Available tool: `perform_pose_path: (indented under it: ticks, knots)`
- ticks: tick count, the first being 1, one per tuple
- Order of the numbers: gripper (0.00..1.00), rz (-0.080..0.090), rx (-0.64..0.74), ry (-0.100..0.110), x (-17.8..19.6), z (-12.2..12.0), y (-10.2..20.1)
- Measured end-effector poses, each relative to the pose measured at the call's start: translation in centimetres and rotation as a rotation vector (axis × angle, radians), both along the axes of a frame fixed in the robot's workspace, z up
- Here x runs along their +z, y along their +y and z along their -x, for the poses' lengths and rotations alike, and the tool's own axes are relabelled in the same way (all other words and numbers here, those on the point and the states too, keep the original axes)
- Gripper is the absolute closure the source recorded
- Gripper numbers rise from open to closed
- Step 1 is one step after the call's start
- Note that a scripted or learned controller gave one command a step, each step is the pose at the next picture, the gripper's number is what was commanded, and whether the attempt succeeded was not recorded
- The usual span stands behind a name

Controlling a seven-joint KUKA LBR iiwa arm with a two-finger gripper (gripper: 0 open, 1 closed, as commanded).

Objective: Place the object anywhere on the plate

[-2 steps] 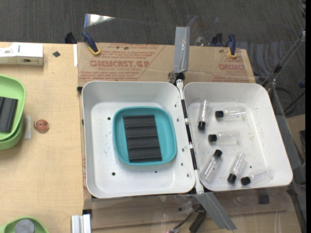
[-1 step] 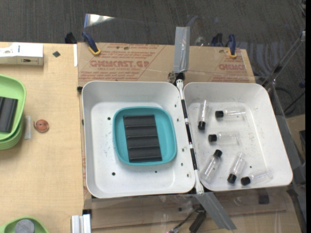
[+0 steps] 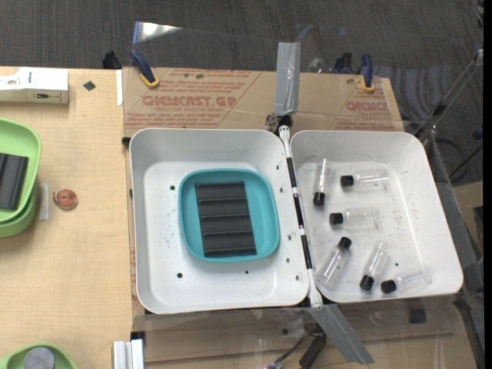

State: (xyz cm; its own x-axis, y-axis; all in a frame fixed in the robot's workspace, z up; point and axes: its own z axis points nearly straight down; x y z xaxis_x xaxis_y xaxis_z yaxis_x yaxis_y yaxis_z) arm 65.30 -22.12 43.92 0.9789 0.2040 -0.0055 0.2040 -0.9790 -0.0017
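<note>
Six small clear plastic vials with black caps (image 3: 346, 217) lie scattered in the right white bin (image 3: 430, 198), well apart from the teal plate (image 3: 188, 221) in the left bin.
Likely light, stiff, slippery and prone to roll; grip one across mid-barrel.

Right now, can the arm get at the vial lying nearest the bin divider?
Probably yes. That vial lies flat in the right bin, apart from the other vials, with nothing over it, though the bin's wall runs close alongside.
</note>
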Motion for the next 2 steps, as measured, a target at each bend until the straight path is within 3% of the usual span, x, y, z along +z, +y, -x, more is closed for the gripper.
perform_pose_path:
  ticks: [1, 2]
  knots:
    - [0.0, -0.001, -0.007, -0.002, -22.0, 0.9, 0.0]
    - [0.0, 0.0, 0.052, -0.002, -7.4, 2.2, 0.1]
